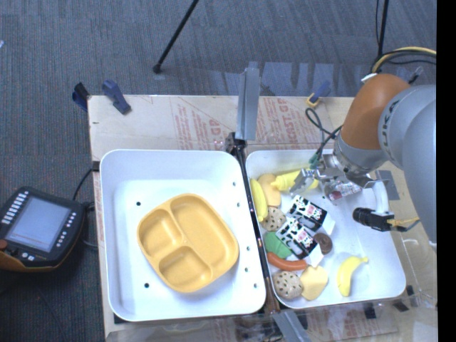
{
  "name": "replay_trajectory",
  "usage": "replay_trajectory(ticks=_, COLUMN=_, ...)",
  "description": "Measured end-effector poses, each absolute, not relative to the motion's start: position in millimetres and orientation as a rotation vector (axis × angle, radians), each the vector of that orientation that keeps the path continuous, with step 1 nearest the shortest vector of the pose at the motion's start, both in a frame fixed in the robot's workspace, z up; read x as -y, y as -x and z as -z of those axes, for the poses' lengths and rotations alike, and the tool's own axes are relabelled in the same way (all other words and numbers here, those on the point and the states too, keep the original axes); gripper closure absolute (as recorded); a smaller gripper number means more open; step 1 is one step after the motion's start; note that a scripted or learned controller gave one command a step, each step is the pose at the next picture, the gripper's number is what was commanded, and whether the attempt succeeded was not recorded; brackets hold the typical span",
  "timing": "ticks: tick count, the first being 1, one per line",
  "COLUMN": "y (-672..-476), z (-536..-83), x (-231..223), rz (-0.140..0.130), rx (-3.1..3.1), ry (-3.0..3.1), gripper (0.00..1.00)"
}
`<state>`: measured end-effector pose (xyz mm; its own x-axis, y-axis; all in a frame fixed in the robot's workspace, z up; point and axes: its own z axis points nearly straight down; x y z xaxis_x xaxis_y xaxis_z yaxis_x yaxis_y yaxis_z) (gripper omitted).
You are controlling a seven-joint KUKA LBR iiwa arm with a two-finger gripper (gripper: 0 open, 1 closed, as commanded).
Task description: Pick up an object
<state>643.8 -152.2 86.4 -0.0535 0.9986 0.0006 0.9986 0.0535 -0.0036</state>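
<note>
The cookie [288,283] and a cheese wedge [314,282] lie at the right bin's [388,258] near edge, well below the gripper [322,179]. The gripper hangs over the bin's far side; its finger opening cannot be determined, and nothing is visibly held. Just beside it lie yellow toy foods [274,185]; two cow-print cartons [303,223] lie below it. The yellow divided plate [187,242] occupies the left bin [121,184].

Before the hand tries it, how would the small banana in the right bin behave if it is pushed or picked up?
The banana looks like a small toy, so probably light and stiff. Its curved, smooth shape suggests it may spin or slide on the white bin floor when pushed. It lies apart from the pile, so a grasp across its narrow middle seems feasible, though it could slip.
</note>
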Motion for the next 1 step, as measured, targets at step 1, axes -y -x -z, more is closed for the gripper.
replay_trajectory(ticks=1, y=-645.1, z=-176.6, x=143.1, rz=0.0, rx=1.861, ry=2.531, gripper=0.0)
